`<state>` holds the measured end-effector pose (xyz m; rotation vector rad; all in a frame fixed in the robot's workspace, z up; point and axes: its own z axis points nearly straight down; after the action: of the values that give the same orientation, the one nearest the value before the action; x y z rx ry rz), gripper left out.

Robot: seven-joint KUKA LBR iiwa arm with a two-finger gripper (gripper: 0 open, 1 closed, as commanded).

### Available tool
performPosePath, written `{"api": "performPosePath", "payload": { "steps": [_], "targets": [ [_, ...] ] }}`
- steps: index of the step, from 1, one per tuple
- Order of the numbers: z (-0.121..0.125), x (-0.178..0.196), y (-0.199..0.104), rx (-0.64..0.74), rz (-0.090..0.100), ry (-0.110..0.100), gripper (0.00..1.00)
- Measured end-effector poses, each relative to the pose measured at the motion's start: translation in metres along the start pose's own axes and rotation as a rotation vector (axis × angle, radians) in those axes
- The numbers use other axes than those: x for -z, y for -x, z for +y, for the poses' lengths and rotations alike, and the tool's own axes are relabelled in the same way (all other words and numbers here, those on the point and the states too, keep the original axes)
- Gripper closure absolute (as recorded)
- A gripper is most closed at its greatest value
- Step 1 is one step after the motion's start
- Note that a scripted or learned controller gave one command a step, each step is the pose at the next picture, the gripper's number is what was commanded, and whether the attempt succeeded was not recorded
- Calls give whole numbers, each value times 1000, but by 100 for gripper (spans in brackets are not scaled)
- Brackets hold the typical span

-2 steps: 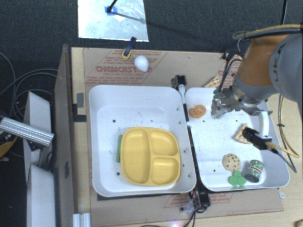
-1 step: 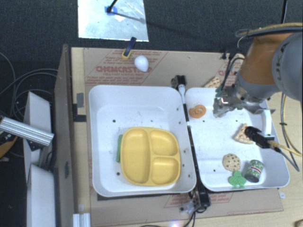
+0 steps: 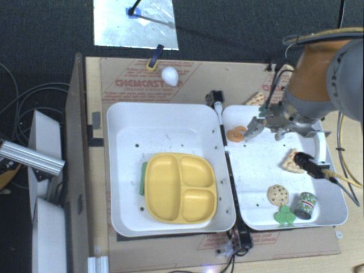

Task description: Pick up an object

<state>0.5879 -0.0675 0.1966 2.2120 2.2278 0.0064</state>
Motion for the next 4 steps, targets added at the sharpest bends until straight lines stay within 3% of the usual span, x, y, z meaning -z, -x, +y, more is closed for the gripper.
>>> {"api": "performPosePath", "payload": {
  "steps": [1,2,3,4],
  "targets": [
    [-65,-89,51,-13,-1,-15,0],
    [-19,-61,20,0,-1,2,0],
    [37,-114,35,-1,-2,1,0],
    [47,-112,42,-2,-1,-1,0]
  ]
}}
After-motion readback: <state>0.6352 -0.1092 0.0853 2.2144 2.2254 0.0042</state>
